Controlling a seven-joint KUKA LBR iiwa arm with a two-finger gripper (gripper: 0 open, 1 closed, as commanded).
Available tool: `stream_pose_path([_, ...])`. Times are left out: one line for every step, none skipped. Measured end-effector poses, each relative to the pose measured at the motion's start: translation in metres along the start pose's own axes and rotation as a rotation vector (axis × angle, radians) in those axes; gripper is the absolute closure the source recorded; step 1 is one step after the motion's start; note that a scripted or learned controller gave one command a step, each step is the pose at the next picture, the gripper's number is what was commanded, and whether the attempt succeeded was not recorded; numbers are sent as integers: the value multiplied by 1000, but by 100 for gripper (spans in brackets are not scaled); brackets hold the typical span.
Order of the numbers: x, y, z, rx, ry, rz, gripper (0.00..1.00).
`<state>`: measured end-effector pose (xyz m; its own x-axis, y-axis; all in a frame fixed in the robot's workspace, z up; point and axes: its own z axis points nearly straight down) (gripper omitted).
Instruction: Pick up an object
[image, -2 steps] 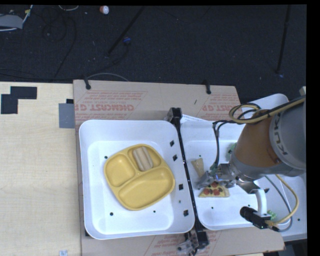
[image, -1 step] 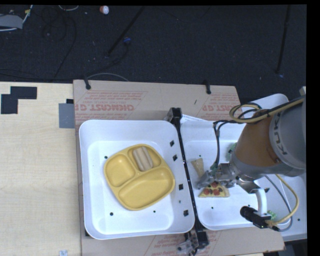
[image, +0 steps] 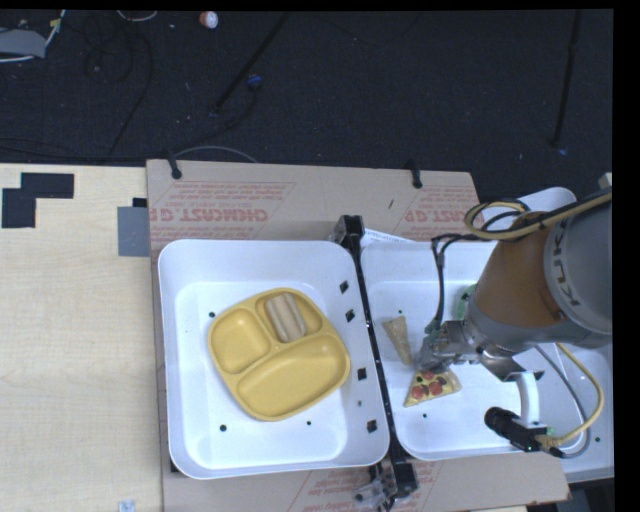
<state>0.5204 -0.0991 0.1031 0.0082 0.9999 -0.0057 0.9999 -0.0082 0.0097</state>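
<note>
A: Pizza slice (image: 432, 387): location?
B: Camera view: it lies flat on the floor of the right bin (image: 420, 280), near the front, just below the tool (image: 437, 352).
A: Tool state?
B: Cannot tell; the wrist hides the tips. The tool hangs over the right bin, close above the slice and beside a tan wedge (image: 398, 338).
A: Left bin (image: 190, 380)?
B: It holds a yellow divided plate (image: 278, 352), set at an angle, with a tan oblong item (image: 288, 317) in its upper right compartment.
</note>
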Motion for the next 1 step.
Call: stream_pose_path([-2, 1, -42, 10, 6, -6, 100])
